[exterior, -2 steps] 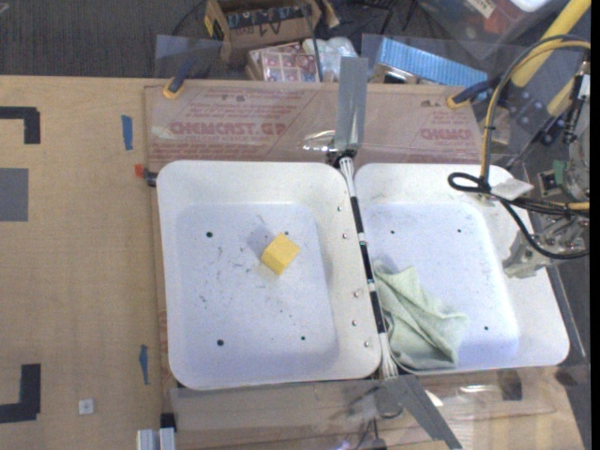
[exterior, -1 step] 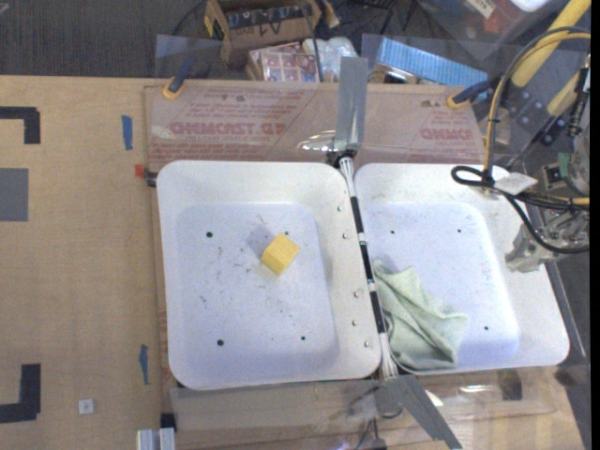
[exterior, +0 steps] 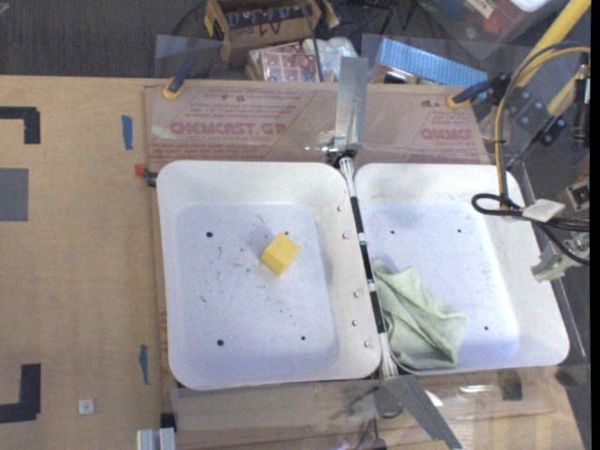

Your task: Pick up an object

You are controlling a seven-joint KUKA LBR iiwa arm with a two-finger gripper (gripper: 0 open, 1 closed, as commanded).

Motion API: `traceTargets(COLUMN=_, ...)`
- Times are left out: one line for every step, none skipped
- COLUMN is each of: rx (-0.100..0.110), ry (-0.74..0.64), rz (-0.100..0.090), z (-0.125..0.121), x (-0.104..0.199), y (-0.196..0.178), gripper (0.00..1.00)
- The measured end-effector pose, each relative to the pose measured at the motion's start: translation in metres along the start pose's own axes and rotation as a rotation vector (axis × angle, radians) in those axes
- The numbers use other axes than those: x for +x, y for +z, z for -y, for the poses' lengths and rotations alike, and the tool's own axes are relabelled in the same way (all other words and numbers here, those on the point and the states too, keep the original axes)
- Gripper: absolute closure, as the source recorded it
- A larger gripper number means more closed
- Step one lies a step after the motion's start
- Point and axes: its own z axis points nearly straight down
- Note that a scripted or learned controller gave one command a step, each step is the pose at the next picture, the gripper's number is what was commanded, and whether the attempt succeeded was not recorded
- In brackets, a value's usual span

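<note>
Left bin [exterior: 169, 251]: one yellow block [exterior: 279, 253] lies near the middle of the floor, slightly tilted, clear of all walls. The floor around it carries dark scuffs and specks.

Right bin [exterior: 525, 345]: one pale green cloth [exterior: 422, 322], crumpled, sits in the near-left corner, touching the wall shared with the left bin.

The two bins sit edge to edge on a wooden table [exterior: 75, 251]. A printed cardboard sheet [exterior: 244, 125] lies flat behind them. A black cable loop [exterior: 492, 204] rests over the right bin's far-right rim.
</note>
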Motion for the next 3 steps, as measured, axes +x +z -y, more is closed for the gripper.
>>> traceTargets(rx=0.002, ry=-0.412, rz=0.000, z=-0.014, x=0.026, y=-0.008, gripper=1.00)
traceTargets(rx=0.001, ry=-0.809, rz=0.001, z=-0.014, x=-0.004, y=-0.020, gripper=1.00)
traceTargets(rx=0.001, ry=-1.056, rz=0.001, z=0.019, x=-0.002, y=-0.002, gripper=1.00)
